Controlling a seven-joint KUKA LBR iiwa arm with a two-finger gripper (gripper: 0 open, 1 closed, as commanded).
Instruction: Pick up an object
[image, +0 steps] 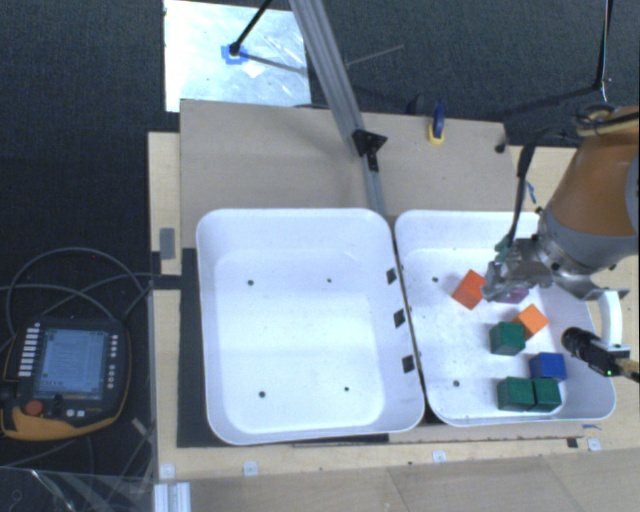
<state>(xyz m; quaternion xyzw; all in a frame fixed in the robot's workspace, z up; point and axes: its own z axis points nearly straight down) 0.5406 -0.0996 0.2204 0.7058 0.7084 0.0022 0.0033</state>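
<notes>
A pair of green blocks (530, 393) sits side by side at the near edge of the right bin (440, 400), with a blue block (548, 365) touching them just behind. Further back lies another green block (507, 338), and a small orange block (533, 319) rests just beside it. A larger orange block (468, 289) lies tilted toward the middle of that bin. The gripper (508, 285) hangs low over the bin just to the right of this larger orange block, above something purplish (510, 296) that I cannot make out; whether it is spread or pressed together, I cannot tell. The grey arm with its orange band (598, 195) reaches in from the right. The left bin (300, 225) stands beside the right one. A control pad (66, 375) with cables lies on the floor to the left.
</notes>
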